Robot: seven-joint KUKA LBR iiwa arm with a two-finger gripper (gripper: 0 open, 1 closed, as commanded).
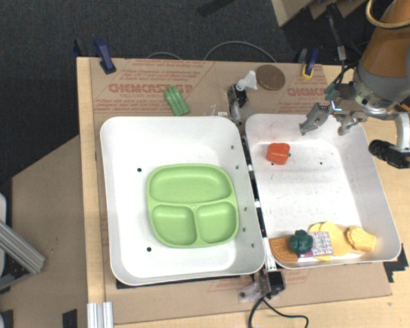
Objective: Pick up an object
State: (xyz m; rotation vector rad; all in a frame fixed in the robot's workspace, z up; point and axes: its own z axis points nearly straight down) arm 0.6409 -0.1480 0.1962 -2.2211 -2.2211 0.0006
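Note:
My gripper (330,120) hangs over the far edge of the right bin (342,183), fingers spread open with nothing between them. A small red-orange block (278,153) lies in the right bin's far left part, left of and below the gripper. Along the bin's near edge sit a dark green toy (301,242), a patterned card-like piece (322,244), yellow food toys (352,238) and a tan flat piece (280,249).
The left bin (123,149) holds a green divided plate (191,205). On the cardboard behind the bins lie a green clip-like object (177,101) and a brown disc (270,78). A clamp fixture (238,101) stands between the bins at the far side.

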